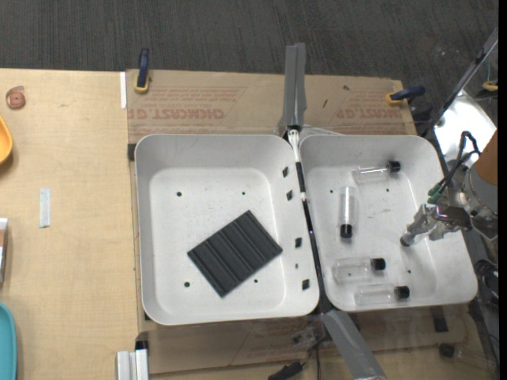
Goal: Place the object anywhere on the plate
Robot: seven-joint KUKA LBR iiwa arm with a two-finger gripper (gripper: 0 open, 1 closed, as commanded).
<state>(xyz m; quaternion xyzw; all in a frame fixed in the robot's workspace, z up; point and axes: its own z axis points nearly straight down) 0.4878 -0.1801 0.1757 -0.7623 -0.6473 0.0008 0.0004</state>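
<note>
A dark ribbed rectangular plate (234, 252) lies tilted on the floor of the left bin (158, 212). Several clear vials with black caps lie in the right bin (420, 153): one at the back (375, 170), one in the middle (346, 210), and two near the front (358, 268) (380, 294). My gripper (410, 236) is low over the right side of the right bin, to the right of the middle vial and apart from all the vials. I see no vial in it.
A metal divider (295, 93) runs between the two bins. Clamps (142, 70) (405, 95) hold the cardboard behind them. An orange dish (4, 145) and a teal item (6, 343) sit at the bench's far left.
</note>
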